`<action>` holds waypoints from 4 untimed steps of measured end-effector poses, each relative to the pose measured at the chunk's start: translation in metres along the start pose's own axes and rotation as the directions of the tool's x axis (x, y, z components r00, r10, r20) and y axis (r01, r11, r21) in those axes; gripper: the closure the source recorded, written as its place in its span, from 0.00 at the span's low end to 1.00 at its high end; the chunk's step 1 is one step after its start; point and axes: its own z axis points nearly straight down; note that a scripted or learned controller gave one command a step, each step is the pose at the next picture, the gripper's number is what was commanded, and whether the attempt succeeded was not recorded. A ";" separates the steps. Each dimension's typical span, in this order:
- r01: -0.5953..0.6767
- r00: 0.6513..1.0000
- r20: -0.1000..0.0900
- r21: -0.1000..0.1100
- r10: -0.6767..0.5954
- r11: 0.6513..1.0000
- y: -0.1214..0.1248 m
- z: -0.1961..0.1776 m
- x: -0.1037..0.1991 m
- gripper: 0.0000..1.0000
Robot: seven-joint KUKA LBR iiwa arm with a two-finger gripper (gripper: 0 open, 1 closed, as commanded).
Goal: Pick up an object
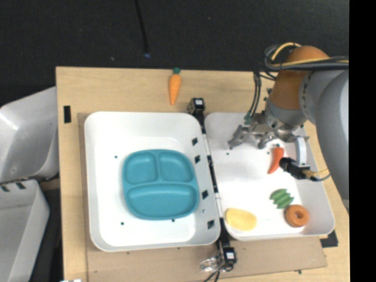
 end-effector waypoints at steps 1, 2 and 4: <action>-0.001 1.000 0.001 -0.007 0.001 1.000 0.002 -0.014 -0.001 1.00; -0.001 1.000 0.001 -0.010 0.001 1.000 0.007 -0.073 -0.011 1.00; 0.004 1.000 0.000 -0.009 -0.004 1.000 0.018 -0.173 -0.019 1.00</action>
